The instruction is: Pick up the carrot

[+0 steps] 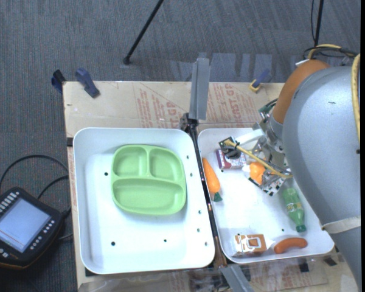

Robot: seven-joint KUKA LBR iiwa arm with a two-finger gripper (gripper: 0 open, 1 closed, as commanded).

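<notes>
One gripper (269,176) is what I steer by, and I see it low in the right bin (231,255), under the bulky grey arm (325,145) with its orange band. From my screen I cannot tell its state; the dark metal tip is tangled visually with a small orange piece (255,173) and a thin yellow rod (255,156) slanting across it.

The carrot (212,179) lies apart from the tool, to its left, close along the bin's left wall. It is a smooth, tapered orange body with a green stub at its lower end, and nothing touches it.

Between carrot and tool sits a small dark packet (226,159). Just below the tool lies a green plastic bottle (294,209), tilted lengthwise. Near the bin's front edge I see an orange-and-white carton (250,243) and a curved reddish sausage shape (290,244) beside it.

The left bin (97,248) holds a glossy light-green divided plate (149,179) with three compartments. Both bins rest on a cardboard-covered bench (128,102).
</notes>
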